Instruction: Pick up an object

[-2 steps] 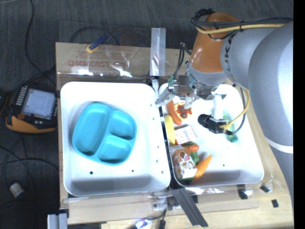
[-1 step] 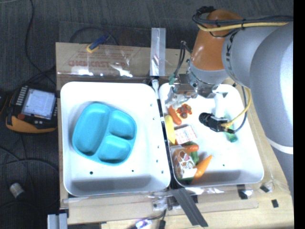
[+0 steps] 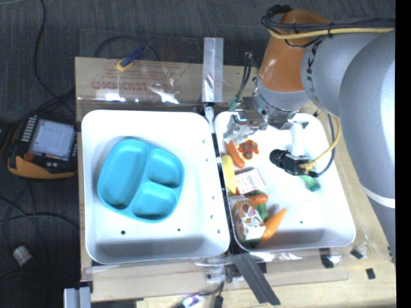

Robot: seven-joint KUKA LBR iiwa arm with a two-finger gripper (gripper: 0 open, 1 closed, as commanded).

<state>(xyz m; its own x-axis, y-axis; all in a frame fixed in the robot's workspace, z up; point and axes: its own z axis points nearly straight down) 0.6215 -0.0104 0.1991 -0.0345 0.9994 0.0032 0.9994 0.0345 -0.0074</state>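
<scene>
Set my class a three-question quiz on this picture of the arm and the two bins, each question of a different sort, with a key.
1. True or false: the blue divided plate lies in the left bin.
2. The hand hovers over: A) the left bin, B) the right bin, C) neither bin.
3. What colour is the band above the wrist of the arm?
Key: 1 true; 2 B; 3 orange.

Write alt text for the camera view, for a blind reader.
The gripper is over the far left corner of the right bin, by small toy foods lined along that bin's left wall. The left bin holds a blue divided tray.
</scene>
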